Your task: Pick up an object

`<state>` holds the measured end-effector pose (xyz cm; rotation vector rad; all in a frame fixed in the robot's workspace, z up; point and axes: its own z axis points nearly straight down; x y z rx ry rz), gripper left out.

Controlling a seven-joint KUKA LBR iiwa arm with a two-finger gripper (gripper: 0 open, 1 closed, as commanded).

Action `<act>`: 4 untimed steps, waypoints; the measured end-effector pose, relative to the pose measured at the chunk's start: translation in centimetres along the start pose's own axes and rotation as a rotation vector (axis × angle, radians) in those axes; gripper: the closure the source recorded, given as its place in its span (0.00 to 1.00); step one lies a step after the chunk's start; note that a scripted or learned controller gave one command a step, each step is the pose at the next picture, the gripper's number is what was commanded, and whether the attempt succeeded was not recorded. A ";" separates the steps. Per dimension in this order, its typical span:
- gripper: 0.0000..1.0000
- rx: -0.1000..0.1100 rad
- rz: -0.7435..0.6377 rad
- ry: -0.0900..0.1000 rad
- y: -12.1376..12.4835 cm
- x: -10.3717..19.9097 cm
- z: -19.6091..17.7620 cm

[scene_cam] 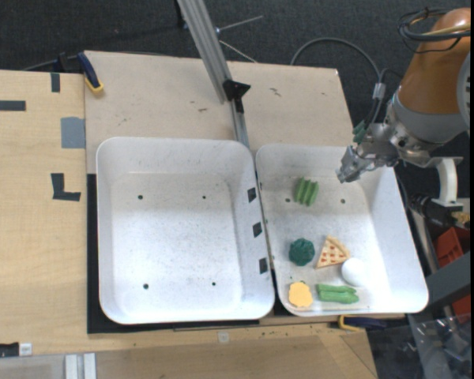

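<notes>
The right bin (pixel 395 212) holds several small food-like objects. A ribbed green piece (pixel 306 191) lies near the bin's upper middle. Lower down sit a dark green broccoli-like lump (pixel 302 250), a pizza slice (pixel 331 253), a white egg (pixel 354 272), a yellow round piece (pixel 300 294) and a green pod (pixel 337 294). My gripper (pixel 349 170) hangs over the bin's upper right part, to the right of the ribbed green piece and apart from it. Nothing shows between its tips.
The left bin (pixel 110 212) stands beside the right one, joined by a dark divider with clips (pixel 257 227). A slanted metal rail (pixel 209 46) crosses the bench behind the bins. A cable (pixel 324 50) lies on the bench at the back right.
</notes>
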<state>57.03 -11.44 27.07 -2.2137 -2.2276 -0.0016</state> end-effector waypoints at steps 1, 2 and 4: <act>1.00 0.001 0.000 0.000 1.0 4.9 0.0; 1.00 0.001 0.000 -0.001 3.7 10.2 1.2; 1.00 0.000 0.000 0.000 7.5 19.9 1.0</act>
